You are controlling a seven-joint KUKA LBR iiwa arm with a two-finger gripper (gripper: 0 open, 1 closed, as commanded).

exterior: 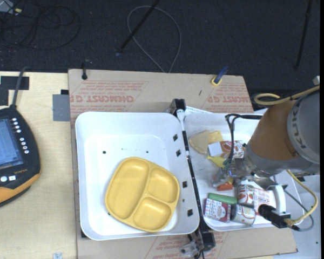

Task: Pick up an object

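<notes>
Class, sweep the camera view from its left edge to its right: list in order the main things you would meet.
Handheld control pendant → left white bin → yellow divided plate → right white bin with its jumble of small packets → grey and orange arm.

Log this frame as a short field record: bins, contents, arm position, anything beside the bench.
left bin: holds one yellow divided plate, three compartments, lying flat
right bin: cluttered pile of small packaged items, including a red and white carton and a green and red packet
arm: reaches in from the right, wrist low over the right bin's pile
gripper: buried among the clutter, grasp not readable
under bins: cardboard sheet
off bench, left: handheld control pendant with lit screen
</notes>
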